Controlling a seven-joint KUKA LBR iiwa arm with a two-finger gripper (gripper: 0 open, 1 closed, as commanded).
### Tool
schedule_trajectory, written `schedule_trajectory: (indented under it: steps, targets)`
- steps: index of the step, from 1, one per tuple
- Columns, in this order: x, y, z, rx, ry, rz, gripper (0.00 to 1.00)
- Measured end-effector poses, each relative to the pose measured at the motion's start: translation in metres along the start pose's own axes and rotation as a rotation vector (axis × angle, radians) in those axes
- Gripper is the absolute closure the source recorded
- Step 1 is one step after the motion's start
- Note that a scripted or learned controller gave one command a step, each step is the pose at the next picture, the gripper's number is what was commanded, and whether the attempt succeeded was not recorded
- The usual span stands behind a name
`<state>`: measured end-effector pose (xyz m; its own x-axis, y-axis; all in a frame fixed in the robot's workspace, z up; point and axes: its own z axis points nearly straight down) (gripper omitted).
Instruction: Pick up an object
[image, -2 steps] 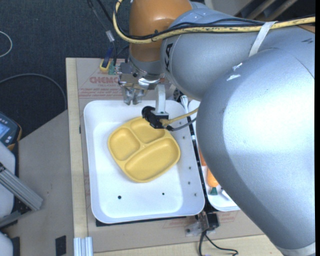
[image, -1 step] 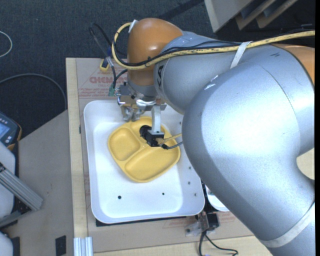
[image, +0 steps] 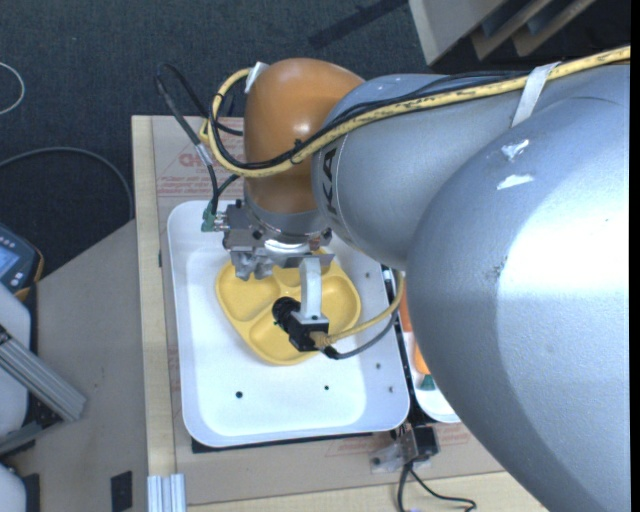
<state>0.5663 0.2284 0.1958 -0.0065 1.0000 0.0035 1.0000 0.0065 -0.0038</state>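
One yellow thing (image: 245, 312) lies in the left bin (image: 290, 408). It is a shallow, lobed piece of moulded plastic with rounded hollows (rather like a small divided dish), and it rests flat on the white floor a little above the bin's middle. Its lower edge is well apart from the bin's near rim, and bare white floor surrounds it on the left and below.

The gripper (image: 273, 262) sits right over the far edge of the yellow piece, reaching down from the orange band (image: 285, 110) of the arm (image: 500, 260). The gripper's grey body covers the top of the yellow piece, so the place where the two meet is hidden. Whether it touches the plastic, and whether it is open or closed, I cannot tell. Nothing can be seen held in it.

The left lobe and the rounded lower lobe of the yellow piece show clearly to the left of and below the gripper. A few small dark dots mark the bin floor below the piece.

A sliver of the right bin (image: 440, 405) shows beneath the arm.
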Motion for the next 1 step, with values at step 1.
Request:
schedule_trajectory:
  steps: [1]
  targets:
    - [-0.0036,-0.045,0.0042,0.003,-0.004,0.006,1.0]
